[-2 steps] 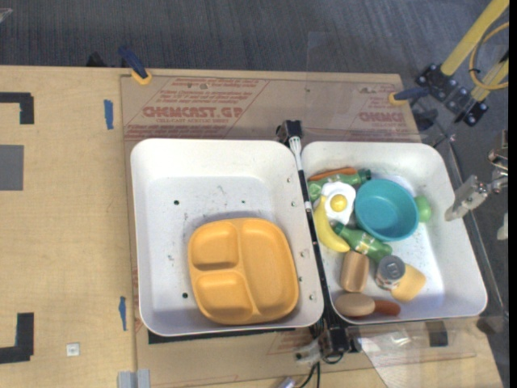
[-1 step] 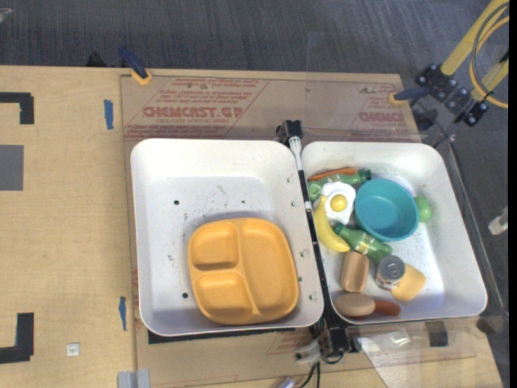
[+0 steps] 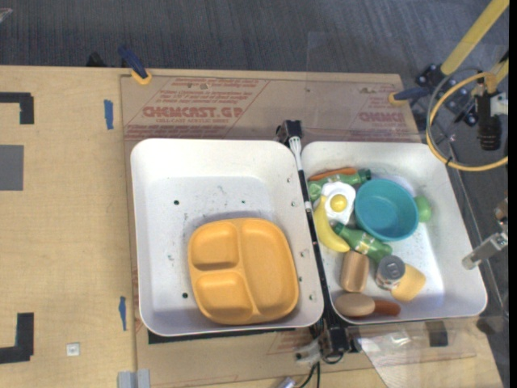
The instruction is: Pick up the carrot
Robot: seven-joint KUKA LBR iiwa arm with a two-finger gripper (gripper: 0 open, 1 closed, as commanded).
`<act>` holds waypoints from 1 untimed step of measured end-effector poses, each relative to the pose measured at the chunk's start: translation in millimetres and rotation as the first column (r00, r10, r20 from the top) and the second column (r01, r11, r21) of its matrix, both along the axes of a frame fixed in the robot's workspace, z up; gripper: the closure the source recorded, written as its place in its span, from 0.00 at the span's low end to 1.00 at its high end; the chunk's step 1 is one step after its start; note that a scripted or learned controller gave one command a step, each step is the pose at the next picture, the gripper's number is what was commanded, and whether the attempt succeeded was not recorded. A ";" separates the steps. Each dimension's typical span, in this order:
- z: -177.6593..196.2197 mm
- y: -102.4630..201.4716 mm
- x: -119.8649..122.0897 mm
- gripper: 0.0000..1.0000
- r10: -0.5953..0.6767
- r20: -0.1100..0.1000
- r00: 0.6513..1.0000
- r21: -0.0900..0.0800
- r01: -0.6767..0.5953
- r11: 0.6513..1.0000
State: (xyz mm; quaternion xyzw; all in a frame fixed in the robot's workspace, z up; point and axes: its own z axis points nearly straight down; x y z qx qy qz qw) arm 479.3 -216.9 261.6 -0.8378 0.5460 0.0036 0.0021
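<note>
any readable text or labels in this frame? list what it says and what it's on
"CHEMCAST GP" in red, on the brown protective sheet behind the left bin.
The smaller red lines around it: too blurred to read.
Red print on the sheet's right end, behind the right bin: cut off, unreadable.
Nothing legible on the carrot or the other toys.

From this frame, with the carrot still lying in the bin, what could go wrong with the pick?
1. The carrot lies against the far wall of the right bin, partly behind the fried egg; fingers may hit the wall or egg.
2. The teal bowl and banana crowd it, so a wrong grab or knock seems likely.
3. It is thin and partly hidden, so a grasp may well slip.
</note>
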 end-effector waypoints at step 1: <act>-27.7 3.0 19.5 0.00 -0.211 0.002 0.978 -0.002 0.211 0.978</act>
